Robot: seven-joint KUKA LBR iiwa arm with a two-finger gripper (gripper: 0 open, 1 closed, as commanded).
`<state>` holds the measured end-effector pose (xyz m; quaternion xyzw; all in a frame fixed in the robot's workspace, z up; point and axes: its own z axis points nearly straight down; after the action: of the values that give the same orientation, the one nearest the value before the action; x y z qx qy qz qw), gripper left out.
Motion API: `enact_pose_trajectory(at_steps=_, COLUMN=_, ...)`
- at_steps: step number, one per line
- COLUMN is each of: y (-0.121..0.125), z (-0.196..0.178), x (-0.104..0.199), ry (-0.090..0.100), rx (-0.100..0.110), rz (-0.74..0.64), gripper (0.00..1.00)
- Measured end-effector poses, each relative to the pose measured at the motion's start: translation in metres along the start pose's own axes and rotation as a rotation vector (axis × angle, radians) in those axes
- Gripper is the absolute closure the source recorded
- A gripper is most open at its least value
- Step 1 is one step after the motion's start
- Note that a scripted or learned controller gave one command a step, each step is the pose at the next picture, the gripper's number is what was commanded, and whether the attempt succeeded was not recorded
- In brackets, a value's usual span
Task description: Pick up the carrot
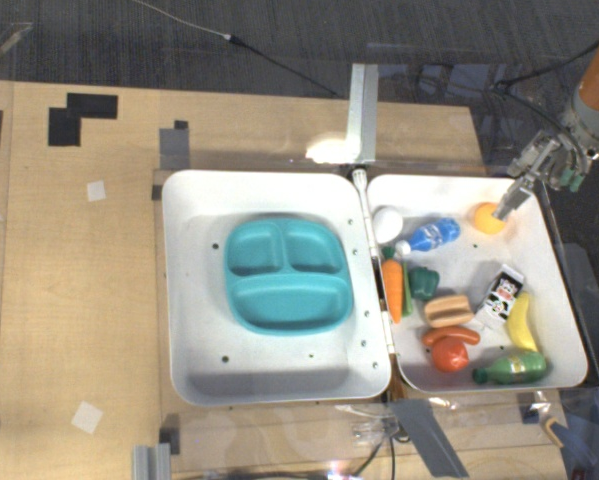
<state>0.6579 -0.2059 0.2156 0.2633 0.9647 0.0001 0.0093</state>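
The carrot [391,288] is a slim orange stick with a green top. It lies lengthwise along the left wall of the right bin [564,298], next to the divider. My gripper [542,190] hangs over the far right corner of that bin, well away from the carrot. It is open with nothing between its fingers. One fingertip [509,203] points down toward a small orange fruit [489,219].
The right bin also holds a white ball [386,223], a blue bottle [432,235], a green piece [422,284], a hot dog [449,310], a red tomato [451,353], a milk carton [501,296], a banana [522,324] and a green vegetable [511,368]. A teal divided tray [284,273] lies in the left bin [194,358].
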Motion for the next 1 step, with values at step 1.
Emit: enact_pose_trajectory(at_steps=1, y=0.0231, z=0.0503, x=0.0112, ry=0.011, rx=0.002, rz=0.122, gripper=0.00)
